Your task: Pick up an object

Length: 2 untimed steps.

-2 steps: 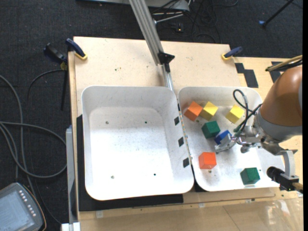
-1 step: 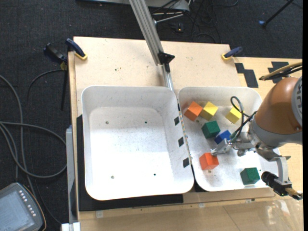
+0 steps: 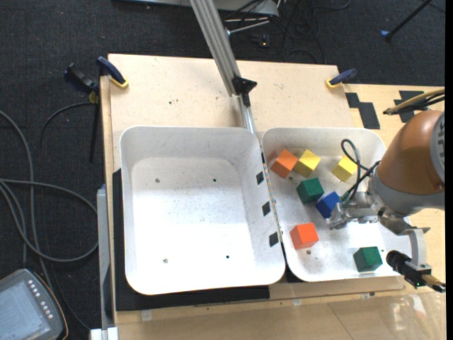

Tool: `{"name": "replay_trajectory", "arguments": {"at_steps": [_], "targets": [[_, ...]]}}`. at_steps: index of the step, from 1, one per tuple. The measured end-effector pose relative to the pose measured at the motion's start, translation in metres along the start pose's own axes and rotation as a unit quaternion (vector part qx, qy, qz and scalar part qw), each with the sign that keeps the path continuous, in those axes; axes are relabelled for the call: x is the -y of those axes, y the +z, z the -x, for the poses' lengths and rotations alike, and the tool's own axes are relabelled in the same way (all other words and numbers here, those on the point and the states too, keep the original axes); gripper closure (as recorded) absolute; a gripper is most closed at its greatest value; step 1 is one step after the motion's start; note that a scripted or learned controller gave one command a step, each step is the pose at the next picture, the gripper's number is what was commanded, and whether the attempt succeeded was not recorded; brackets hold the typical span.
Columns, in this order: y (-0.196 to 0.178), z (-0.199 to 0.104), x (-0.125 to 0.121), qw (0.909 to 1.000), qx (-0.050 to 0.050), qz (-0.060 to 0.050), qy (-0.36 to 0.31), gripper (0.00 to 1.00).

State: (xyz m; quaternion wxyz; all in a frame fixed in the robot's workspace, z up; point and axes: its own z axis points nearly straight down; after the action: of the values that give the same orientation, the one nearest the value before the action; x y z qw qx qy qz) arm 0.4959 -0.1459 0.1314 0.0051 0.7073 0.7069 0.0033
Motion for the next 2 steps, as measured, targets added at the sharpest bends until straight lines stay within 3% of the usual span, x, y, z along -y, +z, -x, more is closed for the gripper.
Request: {"name": "replay_trajectory", "arguments": {"at_steps": [2], "targets": [[-0.111,0.009,-0.006,1.0,0.0,-0.003,-0.002,1.0]]}}
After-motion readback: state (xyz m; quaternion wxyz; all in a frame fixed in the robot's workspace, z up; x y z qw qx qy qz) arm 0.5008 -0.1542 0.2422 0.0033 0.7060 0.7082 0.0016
